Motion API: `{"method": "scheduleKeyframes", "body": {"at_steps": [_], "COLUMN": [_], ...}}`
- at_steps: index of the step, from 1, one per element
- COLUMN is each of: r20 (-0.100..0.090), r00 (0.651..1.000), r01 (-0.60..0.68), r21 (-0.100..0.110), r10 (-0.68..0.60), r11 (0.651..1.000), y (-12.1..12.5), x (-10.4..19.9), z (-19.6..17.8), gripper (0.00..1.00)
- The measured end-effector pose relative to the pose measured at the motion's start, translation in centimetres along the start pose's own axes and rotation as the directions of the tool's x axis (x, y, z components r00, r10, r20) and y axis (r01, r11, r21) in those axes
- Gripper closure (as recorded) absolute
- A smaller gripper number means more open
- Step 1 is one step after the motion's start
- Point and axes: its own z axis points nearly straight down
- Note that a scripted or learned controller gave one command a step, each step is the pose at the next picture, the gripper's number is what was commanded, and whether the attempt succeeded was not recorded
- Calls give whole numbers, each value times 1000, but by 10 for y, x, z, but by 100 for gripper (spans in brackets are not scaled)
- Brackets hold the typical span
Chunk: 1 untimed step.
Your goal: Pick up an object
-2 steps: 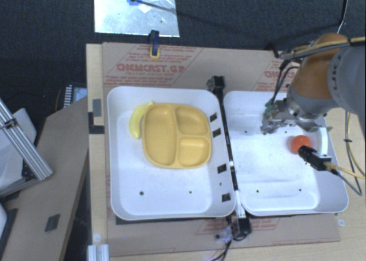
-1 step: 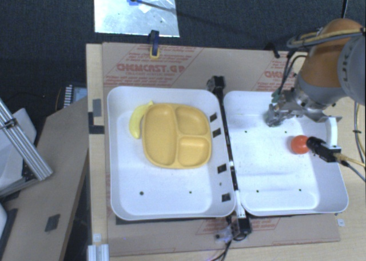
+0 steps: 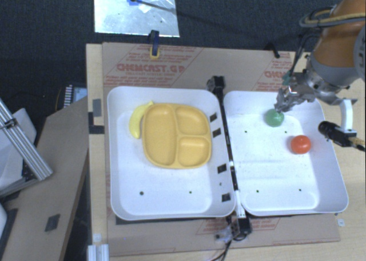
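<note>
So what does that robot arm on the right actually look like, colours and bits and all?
The arm is a thick, rounded grey tube with a broad orange band above the wrist. Thin black and yellowish cables loop along its upper side. At its tip sits a small metallic grey gripper, narrower than the arm, with a light grey bracket and a black piece sticking out beside it.

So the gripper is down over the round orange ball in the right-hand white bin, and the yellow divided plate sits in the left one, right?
Not quite. In the camera view the gripper is over the round green ball, not the round orange ball lying nearer the camera in the right-hand white bin. The yellow divided plate is in the left bin.
</note>
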Motion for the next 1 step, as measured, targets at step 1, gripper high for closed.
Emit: {"method": "scheduleKeyframes", "body": {"at_steps": [1], "r20": [0], "r00": [1000], "r01": [0], "r21": [1], "r10": [0], "r11": [1000], "y": [2], "x": [0], "z": [-52], "gripper": [100]}}
